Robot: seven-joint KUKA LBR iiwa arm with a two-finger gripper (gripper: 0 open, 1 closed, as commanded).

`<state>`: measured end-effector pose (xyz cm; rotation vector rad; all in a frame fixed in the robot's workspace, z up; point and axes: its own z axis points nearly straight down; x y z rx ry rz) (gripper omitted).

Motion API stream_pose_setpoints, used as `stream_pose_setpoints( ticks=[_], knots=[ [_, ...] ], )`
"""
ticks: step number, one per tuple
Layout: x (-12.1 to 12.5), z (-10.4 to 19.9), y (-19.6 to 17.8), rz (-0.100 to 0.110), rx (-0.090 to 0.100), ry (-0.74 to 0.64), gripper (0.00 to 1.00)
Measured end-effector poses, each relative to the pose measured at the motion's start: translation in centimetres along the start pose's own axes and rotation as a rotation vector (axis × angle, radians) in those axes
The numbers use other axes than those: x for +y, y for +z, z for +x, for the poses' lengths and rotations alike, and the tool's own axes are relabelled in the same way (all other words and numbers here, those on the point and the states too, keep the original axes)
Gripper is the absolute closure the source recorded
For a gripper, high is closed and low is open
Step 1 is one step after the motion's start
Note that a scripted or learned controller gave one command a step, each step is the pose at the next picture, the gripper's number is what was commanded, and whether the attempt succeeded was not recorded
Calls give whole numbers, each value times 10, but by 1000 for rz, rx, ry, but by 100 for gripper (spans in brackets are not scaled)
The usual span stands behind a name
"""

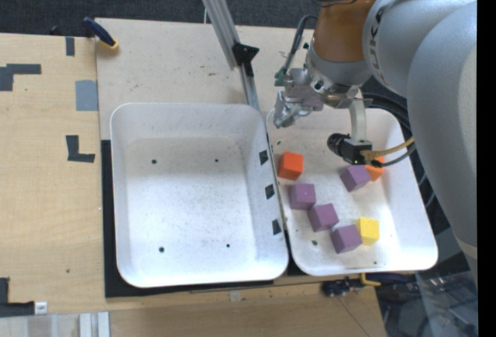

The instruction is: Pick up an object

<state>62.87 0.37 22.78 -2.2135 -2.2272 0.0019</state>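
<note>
White right bin [403, 246] holds purple cubes [323, 215], an orange cube [291, 166] (one yellow [369, 230]); claw [285, 115] state unclear.

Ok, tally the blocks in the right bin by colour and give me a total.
Purple blocks: 4
Orange blocks: 2
Yellow blocks: 1
Total: 7, all in the right bin.
</note>
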Motion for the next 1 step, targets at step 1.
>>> stream_pose_setpoints(
  ticks=[1],
  knots=[
    [9, 54, 6, -1, 0, 0, 100]
  ],
)
